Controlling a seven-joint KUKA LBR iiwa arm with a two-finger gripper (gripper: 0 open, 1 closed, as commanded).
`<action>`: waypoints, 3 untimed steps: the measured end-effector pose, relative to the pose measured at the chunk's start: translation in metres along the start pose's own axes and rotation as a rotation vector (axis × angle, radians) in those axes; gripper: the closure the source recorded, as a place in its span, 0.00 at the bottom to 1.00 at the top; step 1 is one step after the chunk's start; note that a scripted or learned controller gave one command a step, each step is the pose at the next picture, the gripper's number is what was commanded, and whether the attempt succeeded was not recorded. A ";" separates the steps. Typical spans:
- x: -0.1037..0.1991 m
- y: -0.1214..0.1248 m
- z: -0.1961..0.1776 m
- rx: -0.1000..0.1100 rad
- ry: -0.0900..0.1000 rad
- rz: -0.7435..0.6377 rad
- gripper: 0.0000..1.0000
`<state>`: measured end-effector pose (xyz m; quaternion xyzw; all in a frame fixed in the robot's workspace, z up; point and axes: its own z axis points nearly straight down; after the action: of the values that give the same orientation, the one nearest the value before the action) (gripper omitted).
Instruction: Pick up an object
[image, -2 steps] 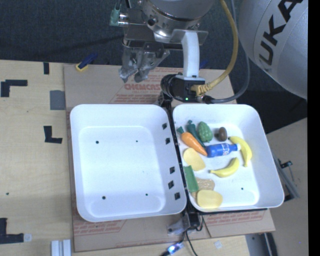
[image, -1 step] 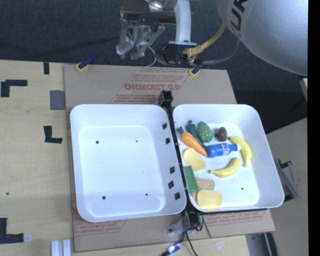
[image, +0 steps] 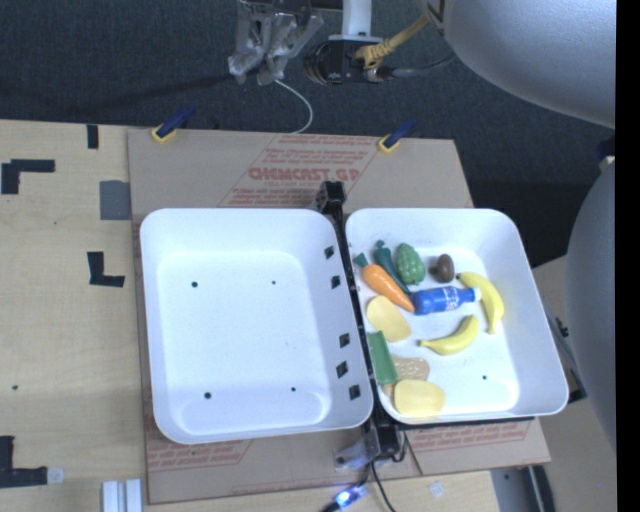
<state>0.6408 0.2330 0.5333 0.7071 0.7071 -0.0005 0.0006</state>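
The right bin (image: 533, 330) holds several toy items: an orange carrot (image: 388, 287), a green bumpy fruit (image: 409, 264), a brown ball (image: 442, 267), a blue bottle (image: 443, 299) and two bananas (image: 487, 300) (image: 452, 338). A pale yellow round piece (image: 388, 319), a green stick (image: 381, 357) and a yellow lemon shape (image: 419, 398) lie nearer the front. My gripper (image: 264, 55) hangs high at the top of the view, beyond the bench's far edge and well away from both bins. Nothing shows in it.
The left bin (image: 152, 300) sits beside the right one on a cardboard sheet (image: 290, 175). A black hinge strip (image: 342, 300) runs between the bins. The grey arm (image: 540, 45) fills the upper right corner. Cables hang near the gripper.
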 end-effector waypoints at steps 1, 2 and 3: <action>0.000 0.027 0.178 0.016 -0.005 0.000 1.00; 0.001 0.015 0.017 -0.015 0.007 -0.003 1.00; 0.001 0.027 -0.003 -0.002 0.002 -0.003 1.00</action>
<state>0.6683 0.2339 0.5360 0.7061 0.7081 0.0010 0.0005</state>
